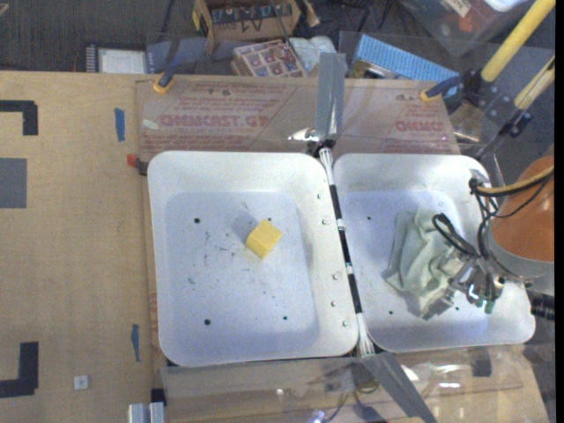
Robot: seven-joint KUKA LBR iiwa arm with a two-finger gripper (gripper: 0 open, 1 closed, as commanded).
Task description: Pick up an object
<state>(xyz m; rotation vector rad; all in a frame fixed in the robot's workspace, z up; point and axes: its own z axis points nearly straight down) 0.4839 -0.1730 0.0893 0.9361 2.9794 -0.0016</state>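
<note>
- Claw (451, 291) hung low in the right bin (379, 183), at the cloth's (414, 254) right edge; its tips were lost among cables and folds, so whether it was spread, pressed together or pinching cloth could not be told.
- Cloth, pale green and crumpled, lay on the right bin's floor, right of the divider between the bins.
- Block (263, 239), yellow, sat alone near the middle of the left bin (176, 183), well left of the cloth.
- Step in hand, judged: a grasp attempt on the cloth, the nearer object.
- Next move, judged: a straight lift would be called for, showing whether the cloth rose with the claw.
</note>
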